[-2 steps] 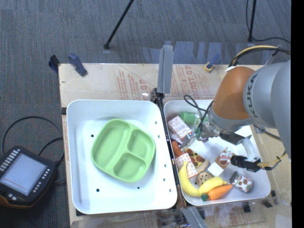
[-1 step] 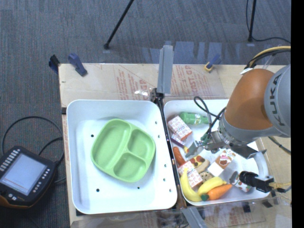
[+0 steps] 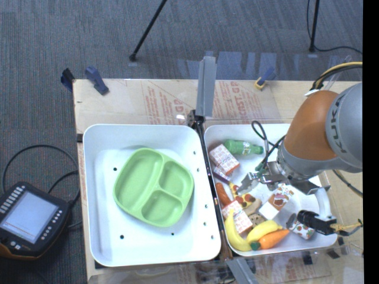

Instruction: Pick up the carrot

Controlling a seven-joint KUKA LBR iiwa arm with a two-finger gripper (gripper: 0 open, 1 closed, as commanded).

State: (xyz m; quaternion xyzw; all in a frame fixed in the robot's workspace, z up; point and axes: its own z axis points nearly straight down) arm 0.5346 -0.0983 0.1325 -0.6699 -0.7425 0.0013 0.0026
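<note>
We find the carrot at the near edge of the right bin, beside a banana. The end effector hovers farther back, apart from it, fingers open, gripping nothing.

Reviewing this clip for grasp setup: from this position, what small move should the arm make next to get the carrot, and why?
Probably shift the gripper toward the near edge of the right bin and centre it above the carrot. The gripper sits mid-bin over the snack boxes, while the carrot lies apart from it at the front rim, beside the banana.
</note>
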